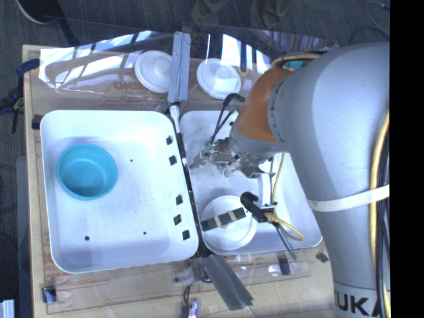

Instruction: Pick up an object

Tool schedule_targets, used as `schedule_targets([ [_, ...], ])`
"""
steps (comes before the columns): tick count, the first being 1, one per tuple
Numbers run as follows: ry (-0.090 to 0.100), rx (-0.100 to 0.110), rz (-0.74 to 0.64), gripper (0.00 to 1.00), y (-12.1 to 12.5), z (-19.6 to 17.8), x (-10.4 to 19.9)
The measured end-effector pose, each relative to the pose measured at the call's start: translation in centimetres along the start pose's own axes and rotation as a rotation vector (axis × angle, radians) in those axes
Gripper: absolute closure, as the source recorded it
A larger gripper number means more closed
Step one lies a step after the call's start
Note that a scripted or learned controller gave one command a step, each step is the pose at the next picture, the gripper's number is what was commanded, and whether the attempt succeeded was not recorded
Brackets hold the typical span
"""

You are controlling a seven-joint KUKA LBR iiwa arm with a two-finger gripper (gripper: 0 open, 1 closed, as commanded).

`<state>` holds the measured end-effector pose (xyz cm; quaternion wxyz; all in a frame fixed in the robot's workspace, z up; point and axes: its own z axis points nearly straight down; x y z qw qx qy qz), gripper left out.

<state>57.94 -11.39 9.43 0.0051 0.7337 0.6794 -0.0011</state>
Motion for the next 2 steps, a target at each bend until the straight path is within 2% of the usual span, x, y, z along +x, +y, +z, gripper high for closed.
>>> schedule_targets([
  [1, 0.009, 0.007, -0.042, 0.0, -3.1, -8.4, -4.4],
  [2, 0.01, 0.008, 0.017, 0.0, -6.2, 0.3, -4.6],
])
